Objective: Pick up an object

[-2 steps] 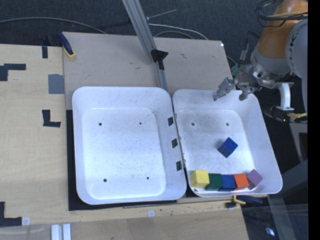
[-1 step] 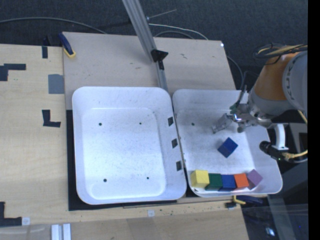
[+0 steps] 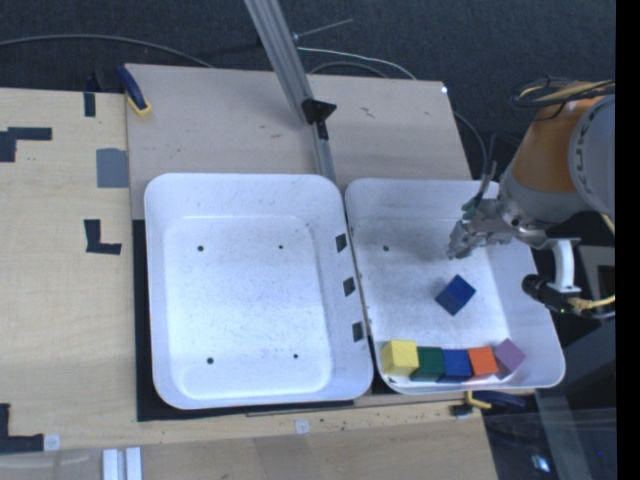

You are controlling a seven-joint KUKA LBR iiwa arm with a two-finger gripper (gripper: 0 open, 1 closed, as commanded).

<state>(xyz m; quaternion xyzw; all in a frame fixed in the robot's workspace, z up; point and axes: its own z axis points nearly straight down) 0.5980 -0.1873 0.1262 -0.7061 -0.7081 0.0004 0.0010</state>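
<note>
Five coloured blocks (image 3: 452, 361) line the right bin's (image 3: 400, 218) near wall; a dark blue cube (image 3: 456, 294) lies just beyond them, ungrasped. Above it hovers the gripper (image 3: 462, 245), carrying nothing.

Dark carpet-like floor (image 3: 420, 8) across frame top, pale wood bench (image 3: 60, 298) at left with dark tape marks, possibly labels; metal rail (image 3: 280, 43) upper centre.

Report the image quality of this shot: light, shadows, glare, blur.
Camera view: light is even and soft, with no hard glare on the right bin or left bin; the dark blue cube casts just a faint shadow; the row of blocks is readable but soft-edged; the gripper is slightly blurred, its fingers hard to resolve.
</note>
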